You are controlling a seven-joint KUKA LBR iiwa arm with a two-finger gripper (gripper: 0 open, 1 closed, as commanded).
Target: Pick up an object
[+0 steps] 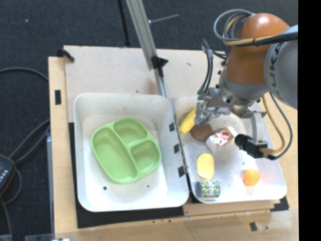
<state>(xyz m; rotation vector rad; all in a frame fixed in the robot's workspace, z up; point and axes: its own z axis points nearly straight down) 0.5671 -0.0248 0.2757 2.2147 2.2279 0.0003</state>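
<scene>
The right bin (271, 182) holds several small items. A yellow banana-shaped piece (187, 121) lies at its left edge, with a brown lump (201, 132) beside it and a white and red carton (221, 138) to the right. A pale yellow piece (205, 165), a green patterned can (208, 189) and an orange ball (251, 177) lie nearer the front. My gripper (206, 112) hangs low over the bin's back left, just above the brown lump and next to the banana piece. The wrist hides its tips.
The left bin (90, 192) carries a green divided plate (126, 149). A slanted metal pole (145, 39) rises behind the bins. Black cables loop from the arm over the right bin's right side (258, 147).
</scene>
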